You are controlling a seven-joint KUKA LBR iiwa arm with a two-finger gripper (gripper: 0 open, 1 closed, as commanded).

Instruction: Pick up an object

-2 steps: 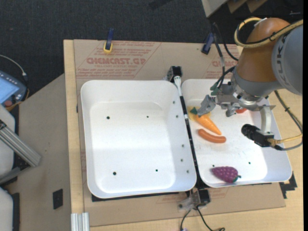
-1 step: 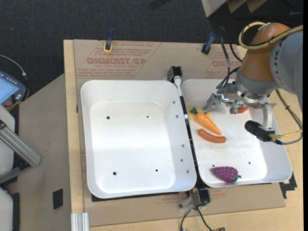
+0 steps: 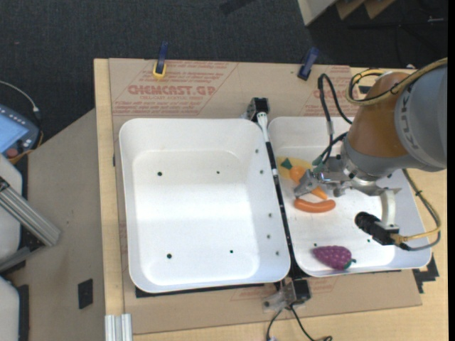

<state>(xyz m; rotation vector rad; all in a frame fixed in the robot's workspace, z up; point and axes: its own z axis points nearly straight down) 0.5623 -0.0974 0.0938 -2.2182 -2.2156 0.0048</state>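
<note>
A grey KUKA arm (image 3: 405,119) with an orange band reaches in from three o'clock over the right bin (image 3: 409,258), its gripper (image 3: 313,183) low among a small cluster of toys at about ten o'clock in that bin. Whether its fingers are spread or closed cannot be told from here. An orange sausage-shaped toy (image 3: 314,205) lies just below the gripper; a green-and-yellow piece (image 3: 290,168) sits just beside it toward the divider. A purple grape bunch (image 3: 333,256) rests apart at six o'clock. The left bin (image 3: 192,204) adjoins.
</note>
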